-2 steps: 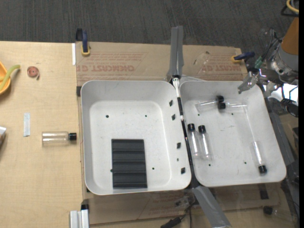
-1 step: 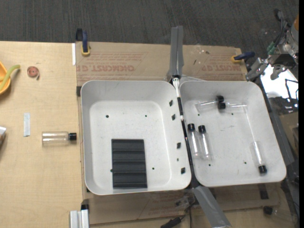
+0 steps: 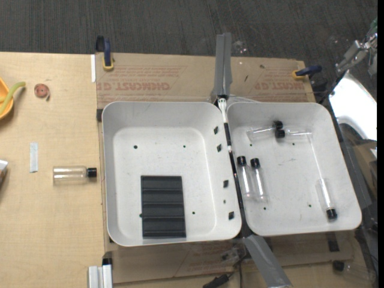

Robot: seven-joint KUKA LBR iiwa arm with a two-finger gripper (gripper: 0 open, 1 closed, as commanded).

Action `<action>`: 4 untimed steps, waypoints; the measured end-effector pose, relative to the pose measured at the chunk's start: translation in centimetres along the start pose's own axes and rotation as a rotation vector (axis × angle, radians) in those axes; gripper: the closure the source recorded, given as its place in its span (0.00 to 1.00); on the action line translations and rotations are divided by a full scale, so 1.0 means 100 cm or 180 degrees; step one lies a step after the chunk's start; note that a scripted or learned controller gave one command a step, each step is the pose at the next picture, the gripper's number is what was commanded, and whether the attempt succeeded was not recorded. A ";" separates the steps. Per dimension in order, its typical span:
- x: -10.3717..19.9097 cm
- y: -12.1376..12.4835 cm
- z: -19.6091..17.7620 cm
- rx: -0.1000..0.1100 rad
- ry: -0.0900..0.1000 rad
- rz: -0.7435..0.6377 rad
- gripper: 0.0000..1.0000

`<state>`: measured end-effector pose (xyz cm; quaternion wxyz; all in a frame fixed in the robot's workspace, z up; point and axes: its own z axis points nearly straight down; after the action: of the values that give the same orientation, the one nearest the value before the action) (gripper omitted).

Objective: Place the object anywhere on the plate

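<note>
A black ridged plate (image 3: 162, 206) lies flat in the left bin (image 3: 120, 137), near its front edge. Several clear vials with black caps lie in the right bin (image 3: 336, 161). Two of them (image 3: 267, 131) cross near the back. Two more (image 3: 257, 179) lie side by side at the bin's left side. One vial (image 3: 324, 198) rests alone at the front right.
Another clear vial (image 3: 72, 173) lies on the wooden bench left of the bins. Blue clamps (image 3: 102, 45) (image 3: 307, 72) hold the cardboard at the back. A grey bar (image 3: 223, 65) runs back from between the bins. White equipment (image 3: 357, 104) stands at the right edge.
</note>
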<state>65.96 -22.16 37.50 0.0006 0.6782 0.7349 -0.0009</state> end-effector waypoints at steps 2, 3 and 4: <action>0.035 -0.022 -0.065 0.0006 0.0000 0.0749 0.00; 0.005 0.000 -0.065 0.0005 0.0000 0.0456 0.00; 0.003 0.000 -0.066 0.0003 0.0000 0.0568 0.00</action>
<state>65.97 -21.87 44.05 0.0003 0.7410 0.6715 -0.0012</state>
